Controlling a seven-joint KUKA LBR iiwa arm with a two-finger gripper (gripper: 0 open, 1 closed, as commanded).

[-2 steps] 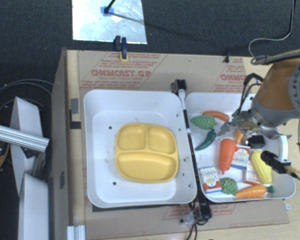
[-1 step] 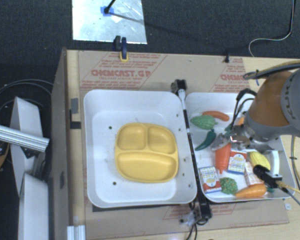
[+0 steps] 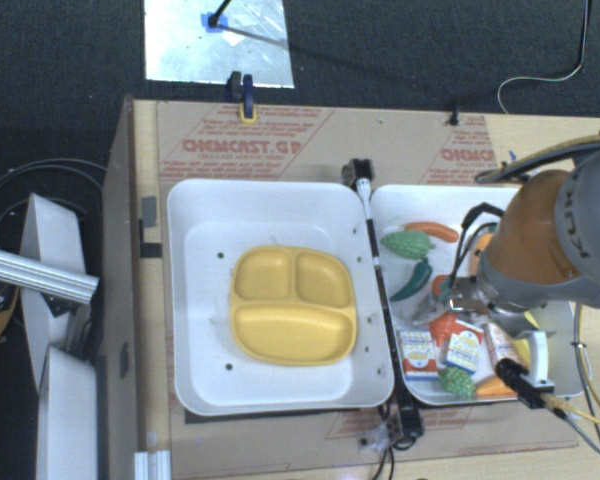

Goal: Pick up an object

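Dark carpet is surrounding a brown desk (image 3: 280, 138) printed with red lettering, and a shiny sheet (image 3: 220, 28) is lying on the floor beyond the desk's far edge. Two shallow white bins are sitting side by side on the desk, meeting at a dark seam running from far edge to near edge. The left bin (image 3: 195, 298) is carrying a yellow divided plate (image 3: 293, 303) near its middle, leaving bare white floor all around it. The right bin (image 3: 400, 203) is holding the pile of small things the task is drawing from: an orange carrot (image 3: 432, 231) by the far wall, green pieces (image 3: 408, 245) just beside it toward the seam, and small printed packets (image 3: 417, 350) with a green sprig (image 3: 457, 381) along the near wall. They are probably bunched there so the arm can choose any one from above. The grey arm with its orange band (image 3: 525, 238) is reaching in from the right and bending down over the middle of the right bin, with the tool (image 3: 458, 303) low among the objects by something red (image 3: 446, 326). Whether the tool is wide, narrow or gripping anything I cannot tell, since the wrist is covering it. Room is looking tight: objects are crowding each other, and the seam wall and near wall are close, so a straight upward lift seems the freest way out.
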